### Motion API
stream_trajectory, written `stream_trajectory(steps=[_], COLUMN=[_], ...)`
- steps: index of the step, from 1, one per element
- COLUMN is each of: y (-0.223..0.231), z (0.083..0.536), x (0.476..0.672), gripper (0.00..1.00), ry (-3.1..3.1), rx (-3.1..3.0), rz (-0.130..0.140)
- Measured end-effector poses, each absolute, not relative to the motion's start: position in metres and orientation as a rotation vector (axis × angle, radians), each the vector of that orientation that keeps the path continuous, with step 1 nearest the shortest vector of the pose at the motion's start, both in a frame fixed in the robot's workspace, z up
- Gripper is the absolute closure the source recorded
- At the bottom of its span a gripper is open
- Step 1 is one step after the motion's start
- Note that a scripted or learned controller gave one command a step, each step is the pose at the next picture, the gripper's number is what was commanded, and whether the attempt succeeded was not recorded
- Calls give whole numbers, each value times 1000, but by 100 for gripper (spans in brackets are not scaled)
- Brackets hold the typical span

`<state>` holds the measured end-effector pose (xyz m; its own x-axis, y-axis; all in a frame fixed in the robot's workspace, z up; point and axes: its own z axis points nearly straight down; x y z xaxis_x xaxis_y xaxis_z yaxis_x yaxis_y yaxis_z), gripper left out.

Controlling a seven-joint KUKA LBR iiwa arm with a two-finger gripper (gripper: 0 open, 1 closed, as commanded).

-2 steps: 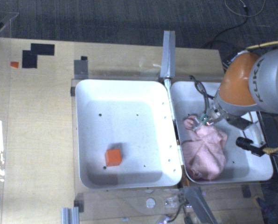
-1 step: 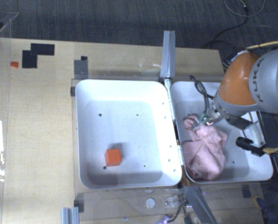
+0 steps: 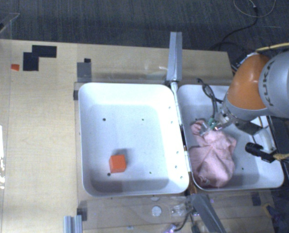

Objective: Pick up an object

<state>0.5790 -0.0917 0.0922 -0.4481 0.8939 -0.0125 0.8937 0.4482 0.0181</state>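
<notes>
The bench [image 3: 42, 144] carries two shallow white bins side by side. The left bin [image 3: 130, 96] fills the centre of the frame; the right bin [image 3: 265, 176] lies at centre right, and the two touch along a shared edge.

An orange block [image 3: 118, 163] rests on the floor of the left bin, in its lower left part, well apart from the walls and from the arm.

A pink cloth [image 3: 213, 158] lies crumpled in the right bin, against that bin's left wall and reaching down to its lower edge (the heap is thickest at its lower end).

The arm [image 3: 261, 89] enters from the right of the frame, its orange band above the right bin's upper right part. The gripper [image 3: 214, 123] is at the upper edge of the cloth, touching or just over the fabric; which of the two cannot be told. How the gripper is set, wide or narrow, cannot be told at this scale, and no fabric is seen to be lifted.

Black marks [image 3: 38, 56] and a small orange mark [image 3: 15, 67] sit on the bench at the upper left of the frame.
</notes>
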Motion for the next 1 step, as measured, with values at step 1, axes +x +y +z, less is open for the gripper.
stream_trajectory(steps=[1], y=[-92], z=[92], x=[579], gripper=[0], ry=[2656], rx=[1640], rz=[14])
